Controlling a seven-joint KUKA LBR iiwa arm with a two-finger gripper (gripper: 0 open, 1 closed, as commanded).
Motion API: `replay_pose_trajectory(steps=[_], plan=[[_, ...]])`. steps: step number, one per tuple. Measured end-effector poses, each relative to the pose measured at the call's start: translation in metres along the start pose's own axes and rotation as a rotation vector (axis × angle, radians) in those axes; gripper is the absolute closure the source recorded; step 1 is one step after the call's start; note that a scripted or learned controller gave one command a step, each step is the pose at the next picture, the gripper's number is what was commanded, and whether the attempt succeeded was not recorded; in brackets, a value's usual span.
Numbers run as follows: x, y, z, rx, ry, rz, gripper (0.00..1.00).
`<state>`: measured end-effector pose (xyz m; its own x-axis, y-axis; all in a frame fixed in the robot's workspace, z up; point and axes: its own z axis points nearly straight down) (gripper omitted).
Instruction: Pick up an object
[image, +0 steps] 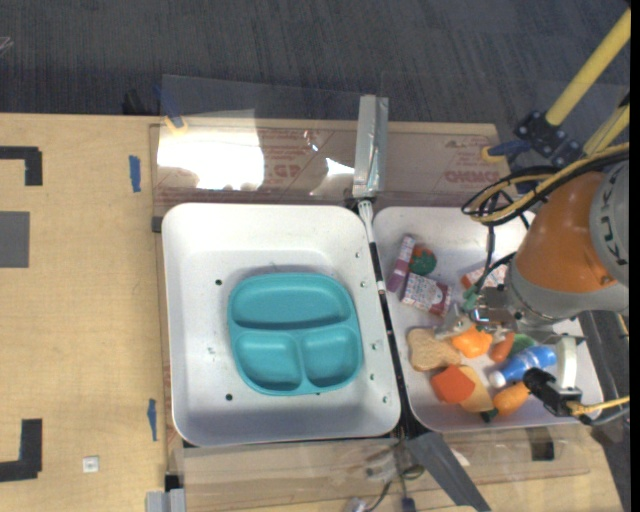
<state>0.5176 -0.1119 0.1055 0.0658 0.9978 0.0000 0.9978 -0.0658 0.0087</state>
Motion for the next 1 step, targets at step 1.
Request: replay_pose_trajectory(steps=[1], plan=[[0.0412, 0.0364, -0.1244, -0.001, 0.001, 0.074, 1.0]])
